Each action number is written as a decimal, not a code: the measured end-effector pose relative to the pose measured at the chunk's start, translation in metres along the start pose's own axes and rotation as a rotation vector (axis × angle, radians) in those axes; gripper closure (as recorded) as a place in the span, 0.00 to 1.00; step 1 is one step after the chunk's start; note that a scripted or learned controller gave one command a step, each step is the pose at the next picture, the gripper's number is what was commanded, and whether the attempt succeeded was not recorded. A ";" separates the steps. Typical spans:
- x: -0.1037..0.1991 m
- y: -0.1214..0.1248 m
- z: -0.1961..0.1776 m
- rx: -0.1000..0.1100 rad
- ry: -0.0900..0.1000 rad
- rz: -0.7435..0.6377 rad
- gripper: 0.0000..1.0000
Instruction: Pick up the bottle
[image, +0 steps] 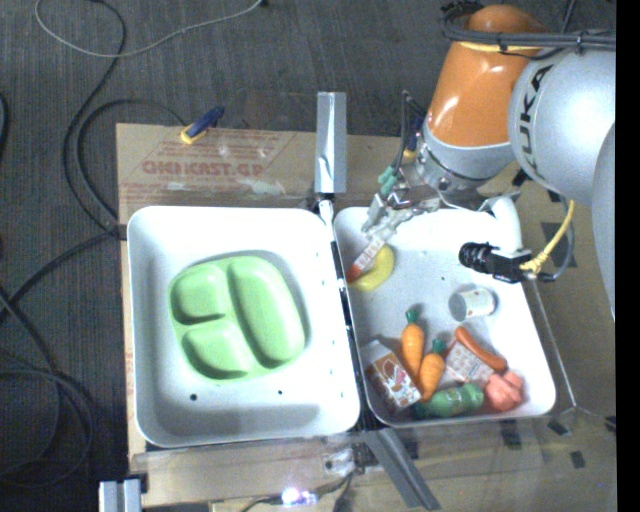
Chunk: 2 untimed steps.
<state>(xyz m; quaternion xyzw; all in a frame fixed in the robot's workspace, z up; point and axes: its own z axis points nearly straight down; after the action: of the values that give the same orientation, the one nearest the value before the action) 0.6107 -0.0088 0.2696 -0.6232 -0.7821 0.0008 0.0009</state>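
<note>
A small pale bottle with a red end lies slanted at the far-left side of the right bin, against a yellow banana. My gripper hangs over the bottle's upper end, close to the divider between the bins. Its tips overlap the bottle's top in this view, and I cannot make out whether they touch it. The grey arm with its orange band comes in from the upper right.
The right bin also holds a white cup, two carrots, a sausage, a small box, a green item and a pink item. The left bin holds a green divided tray. A black fitting sticks out over the bin.
</note>
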 end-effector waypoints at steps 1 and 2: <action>0.025 0.065 -0.034 0.000 -0.004 0.441 1.00; -0.003 0.058 -0.076 0.000 -0.003 0.454 1.00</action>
<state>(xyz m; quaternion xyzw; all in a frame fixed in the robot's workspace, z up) 0.6683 0.0014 0.3451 -0.7831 -0.6219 0.0018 -0.0006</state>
